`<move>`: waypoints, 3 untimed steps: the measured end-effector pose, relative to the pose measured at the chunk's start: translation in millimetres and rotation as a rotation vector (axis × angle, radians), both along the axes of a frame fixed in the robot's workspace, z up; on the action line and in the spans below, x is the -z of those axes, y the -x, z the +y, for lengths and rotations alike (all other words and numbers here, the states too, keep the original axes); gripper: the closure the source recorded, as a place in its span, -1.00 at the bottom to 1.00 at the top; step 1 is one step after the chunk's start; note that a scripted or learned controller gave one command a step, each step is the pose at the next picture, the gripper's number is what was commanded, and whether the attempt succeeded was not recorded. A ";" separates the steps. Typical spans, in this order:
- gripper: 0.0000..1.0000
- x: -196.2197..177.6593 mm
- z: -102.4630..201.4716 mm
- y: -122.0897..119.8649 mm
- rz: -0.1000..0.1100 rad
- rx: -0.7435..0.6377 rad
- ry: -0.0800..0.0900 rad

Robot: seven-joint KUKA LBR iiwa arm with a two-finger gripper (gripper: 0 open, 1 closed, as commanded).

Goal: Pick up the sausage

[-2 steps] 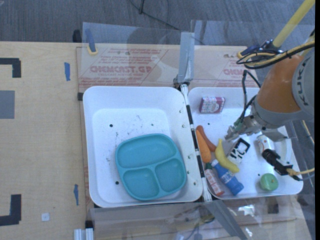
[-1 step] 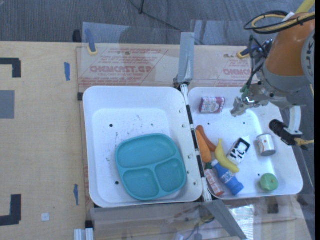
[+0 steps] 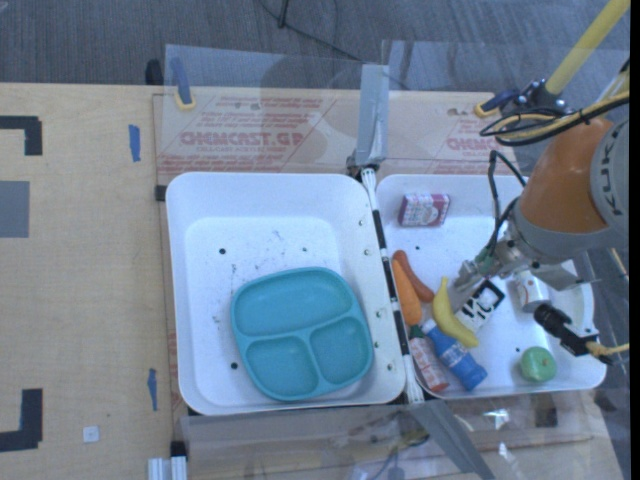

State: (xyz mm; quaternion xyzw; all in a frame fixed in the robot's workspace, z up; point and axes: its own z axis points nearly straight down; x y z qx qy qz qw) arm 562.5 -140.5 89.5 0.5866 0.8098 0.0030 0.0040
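The sausage (image 3: 417,276) is a short reddish-brown piece lying at a slant by the left wall of the right bin (image 3: 470,230). An orange carrot (image 3: 408,303) lies right against it. My gripper (image 3: 478,294) hangs low over the middle of the right bin, a little to the right of the sausage and just above the upper end of a yellow banana (image 3: 451,319). The sausage lies apart from the gripper. The arm's grey and orange wrist (image 3: 565,193) covers part of the bin's right side.
In the right bin there are also a pink carton (image 3: 424,209) at the back, a blue bottle (image 3: 459,360) and a red-and-white packet (image 3: 428,365) at the front, and a green apple (image 3: 537,365) at the front right. The left bin (image 3: 200,228) holds a teal divided plate (image 3: 300,330).
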 end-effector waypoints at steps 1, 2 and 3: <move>1.00 -126.6 79.8 -52.6 0.006 0.040 0.001; 1.00 -156.9 -4.9 33.3 0.007 -0.032 0.002; 1.00 -195.8 20.6 14.5 0.006 -0.093 0.002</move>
